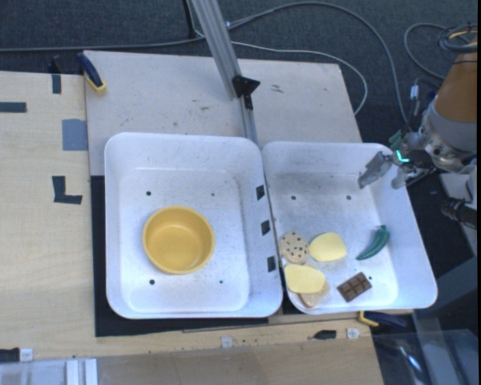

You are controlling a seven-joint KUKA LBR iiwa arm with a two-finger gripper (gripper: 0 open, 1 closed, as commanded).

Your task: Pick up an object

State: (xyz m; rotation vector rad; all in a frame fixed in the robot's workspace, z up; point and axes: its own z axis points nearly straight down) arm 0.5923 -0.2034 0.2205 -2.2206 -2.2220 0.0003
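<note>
Camera view: we see the gripper [382, 171] over the right bin's [321, 160] far right side, fingers spread, nothing btwn them. Approach step, we reckon. Nearest pick: green pepper [373, 242] just below; next move needs descent w/ fingers astride it.

I see glossy white plastic bins [184, 155], a smooth yellow plastic bowl [179, 240], and matt pale wood on the bench [32, 239].

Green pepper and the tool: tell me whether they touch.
Apart. The camera view shows bare white bin floor between the tool, near the right bin's upper right, and the green pepper lying lower down.
</note>
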